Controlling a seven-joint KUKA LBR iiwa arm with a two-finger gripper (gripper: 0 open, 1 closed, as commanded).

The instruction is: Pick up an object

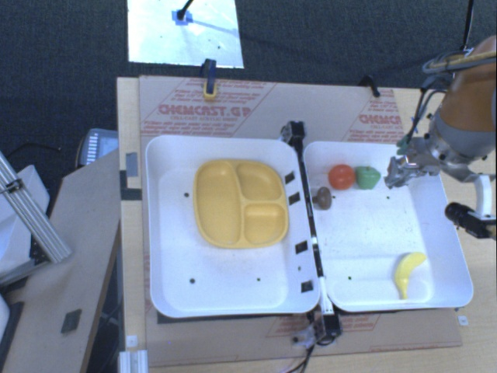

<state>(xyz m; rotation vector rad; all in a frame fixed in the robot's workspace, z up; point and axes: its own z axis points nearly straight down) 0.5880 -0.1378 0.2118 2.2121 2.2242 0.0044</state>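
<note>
Progress on the task is small, as I judge it: no object is lifted yet. Gripper (396, 171) hangs over the right bin (443, 231), toward 1 o'clock of that bin, just beside the green object (367, 177), which lies at 9 o'clock from the fingertips. Nothing is seen between the fingers, so it carries nothing; whether the claw is wide or narrow I cannot tell, because it is small and blurred at this angle.

All candidates rest on the bin floor. A red round object (340, 176) touches the green one at its 9 o'clock side. A small brown object (321, 199) lies at 7 o'clock from the red one, near the divider between the bins. A yellow banana-like object (408, 272) lies well apart, toward 5 o'clock of the bin. The left bin (167, 231) holds a yellow divided tray (239, 203).

What is left, in my opinion, is the whole grasp: to come down on one object, probably the green one as nearest, to close and to lift. Its contact with the red neighbour may disturb the grasp
</note>
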